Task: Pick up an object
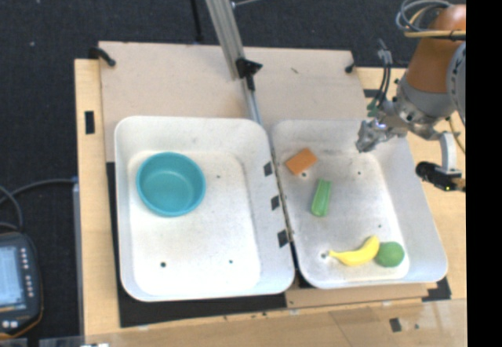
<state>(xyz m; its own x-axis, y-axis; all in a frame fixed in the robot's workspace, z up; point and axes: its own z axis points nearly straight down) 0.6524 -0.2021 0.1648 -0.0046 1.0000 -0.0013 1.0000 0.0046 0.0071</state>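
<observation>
The right bin (408,204) holds an orange block (300,161) near its back left, a green cylinder (321,198) in the middle, and a yellow banana (354,253) touching a green ball (390,254) at the front right. My gripper (369,138) hangs over the bin's back right corner, well apart from all of these, with nothing seen in it. The left bin (235,259) contains a teal bowl (171,184).
A slanted metal rail (223,16) runs from the top down to the gap between the bins. A tan board (172,78) lies behind the bins. A handheld screen (16,275) sits at the far left, off the bench.
</observation>
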